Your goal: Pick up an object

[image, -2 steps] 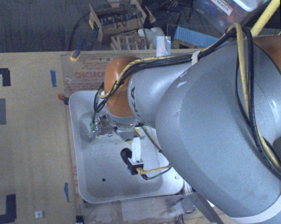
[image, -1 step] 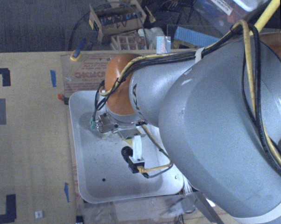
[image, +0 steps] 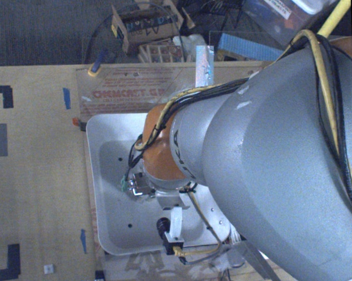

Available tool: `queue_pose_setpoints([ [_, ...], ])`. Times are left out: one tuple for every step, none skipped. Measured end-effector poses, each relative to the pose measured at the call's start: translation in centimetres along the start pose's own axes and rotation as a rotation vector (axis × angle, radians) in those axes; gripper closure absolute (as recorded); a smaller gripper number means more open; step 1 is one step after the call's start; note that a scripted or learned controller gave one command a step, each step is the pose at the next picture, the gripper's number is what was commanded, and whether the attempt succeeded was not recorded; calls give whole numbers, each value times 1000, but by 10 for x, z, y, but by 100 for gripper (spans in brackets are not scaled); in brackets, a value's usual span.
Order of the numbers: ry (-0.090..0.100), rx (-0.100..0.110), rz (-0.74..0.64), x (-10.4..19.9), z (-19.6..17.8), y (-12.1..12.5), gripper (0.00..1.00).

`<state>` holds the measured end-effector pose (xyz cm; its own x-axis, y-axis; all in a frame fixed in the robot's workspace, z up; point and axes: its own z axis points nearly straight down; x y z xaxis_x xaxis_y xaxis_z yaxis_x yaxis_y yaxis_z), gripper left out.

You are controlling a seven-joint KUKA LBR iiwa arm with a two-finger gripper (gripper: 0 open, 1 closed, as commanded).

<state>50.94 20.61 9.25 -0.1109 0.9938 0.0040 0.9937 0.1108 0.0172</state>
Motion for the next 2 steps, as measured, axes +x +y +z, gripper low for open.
queue_pose_setpoints([
  [-4,18,-34,1,-38,-30,100],
  [-2,6,-57,-96,1,-23,100],
])
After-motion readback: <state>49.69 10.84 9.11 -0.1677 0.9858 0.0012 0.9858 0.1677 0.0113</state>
